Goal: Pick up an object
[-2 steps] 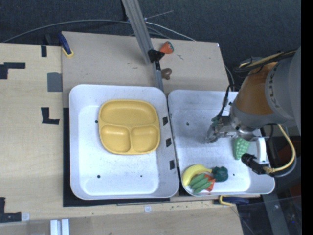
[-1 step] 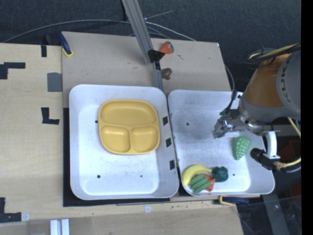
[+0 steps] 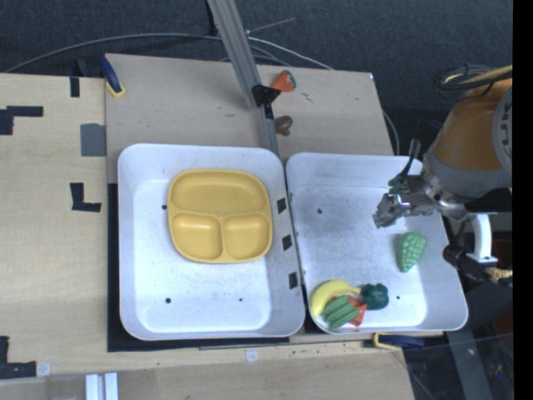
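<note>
In the right bin [image 3: 333, 182] lie a pale green bunch of grapes [image 3: 410, 250] at mid right and, at the front, a heap of toy food: a yellow banana [image 3: 329, 292], green beans with a red piece [image 3: 345, 310] and a dark green broccoli [image 3: 376, 295]. My gripper [image 3: 388, 210] hangs over the right bin, just up and left of the grapes, with nothing visible between its fingers. The arm's orange band [image 3: 475, 136] rises behind it at the right edge.
The left bin [image 3: 141, 307] holds a yellow three-compartment plate [image 3: 221, 215]. A grey metal post [image 3: 237, 36] slants across the bench behind the bins, with a small orange item [image 3: 285, 80] near its clamp.
</note>
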You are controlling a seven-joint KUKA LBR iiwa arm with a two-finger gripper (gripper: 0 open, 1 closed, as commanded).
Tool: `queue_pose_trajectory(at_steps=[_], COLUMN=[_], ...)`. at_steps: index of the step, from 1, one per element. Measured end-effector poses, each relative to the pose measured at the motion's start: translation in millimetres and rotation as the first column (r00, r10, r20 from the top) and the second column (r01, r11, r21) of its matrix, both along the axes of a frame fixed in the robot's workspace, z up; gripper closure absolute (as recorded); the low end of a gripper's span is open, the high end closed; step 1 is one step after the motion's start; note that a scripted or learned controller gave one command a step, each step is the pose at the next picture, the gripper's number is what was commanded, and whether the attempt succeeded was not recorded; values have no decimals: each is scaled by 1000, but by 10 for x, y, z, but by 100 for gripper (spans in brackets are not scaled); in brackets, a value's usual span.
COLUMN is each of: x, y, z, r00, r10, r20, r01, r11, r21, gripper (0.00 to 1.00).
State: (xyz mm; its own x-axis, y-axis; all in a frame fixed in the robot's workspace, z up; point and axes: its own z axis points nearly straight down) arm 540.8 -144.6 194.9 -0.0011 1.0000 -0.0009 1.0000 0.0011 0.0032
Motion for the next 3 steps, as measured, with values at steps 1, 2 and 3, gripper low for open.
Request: queue_pose_trajectory(at_steps=[1,2,3], x=[-13,170,398], y=[37,485,1065], z=[431,326,376], r00=[1000,1000,1000], r10=[1,5,7], r20=[0,-5,-3], r01=[-1,-5,-7], r11=[1000,1000,1000], r21=[0,2,3], gripper=[100,100,100])
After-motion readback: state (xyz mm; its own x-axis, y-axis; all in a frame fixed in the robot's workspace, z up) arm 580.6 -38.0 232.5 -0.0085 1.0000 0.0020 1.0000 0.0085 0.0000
